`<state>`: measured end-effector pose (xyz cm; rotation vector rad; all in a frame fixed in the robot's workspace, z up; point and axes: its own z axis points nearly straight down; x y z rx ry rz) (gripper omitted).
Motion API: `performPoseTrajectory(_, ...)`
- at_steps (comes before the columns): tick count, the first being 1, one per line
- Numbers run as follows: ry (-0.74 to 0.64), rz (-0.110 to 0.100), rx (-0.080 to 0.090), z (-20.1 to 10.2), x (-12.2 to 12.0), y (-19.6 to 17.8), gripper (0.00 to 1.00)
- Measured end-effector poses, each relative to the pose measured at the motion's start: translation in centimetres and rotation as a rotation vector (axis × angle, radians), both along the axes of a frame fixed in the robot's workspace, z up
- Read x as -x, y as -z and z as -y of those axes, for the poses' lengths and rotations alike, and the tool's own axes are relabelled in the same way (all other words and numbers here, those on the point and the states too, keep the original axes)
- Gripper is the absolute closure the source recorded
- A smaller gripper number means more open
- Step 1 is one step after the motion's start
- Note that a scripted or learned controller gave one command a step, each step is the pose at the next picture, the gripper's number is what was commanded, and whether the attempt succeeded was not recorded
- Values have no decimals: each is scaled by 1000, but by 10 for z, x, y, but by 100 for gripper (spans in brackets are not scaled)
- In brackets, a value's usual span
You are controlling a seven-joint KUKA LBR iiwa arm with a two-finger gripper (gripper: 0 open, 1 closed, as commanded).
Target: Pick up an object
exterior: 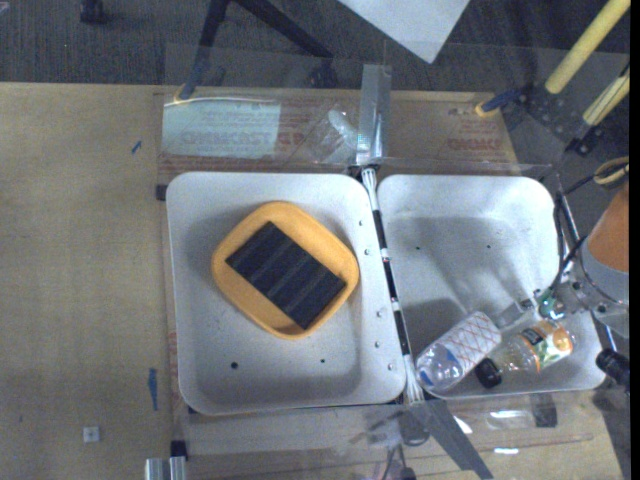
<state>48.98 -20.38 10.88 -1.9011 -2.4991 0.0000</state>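
Bottles first: a clear plastic bottle (458, 352) with a patterned label is lying on its side at the near edge of the right bin (470, 208), cap end pointing toward the bin's near left corner, and a second small bottle (535, 348) with an orange-green label and dark cap is lying just beside it, toward the near right corner. Gripper (545, 308) is sitting low over that same corner, reaching in from the right edge under the orange-banded wrist; whether it is spread or pinched together I cannot tell (too small and cluttered there).

Step in hand, judging from this: approach for the grasp, nothing lifted yet. The small bottle is lying just below the gripper, very near or touching it; contact is unclear. Next move is calling for a descent centred across a bottle's body, since round bottles are likely rolling off a skewed pinch.

Left bin (190, 298) is carrying an orange tray with a dark ribbed insert (285, 270), near its middle, well apart from the gripper.
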Motion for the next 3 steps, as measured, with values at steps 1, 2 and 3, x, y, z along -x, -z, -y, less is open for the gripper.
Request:
performPoseTrajectory(1, -20, 9, 5, -27, 9, 21, 0)
performPoseTrajectory(2, -17, 13, 5, -26, 8, 10, 100)
performPoseTrajectory(3, -17, 13, 5, -26, 8, 10, 0)
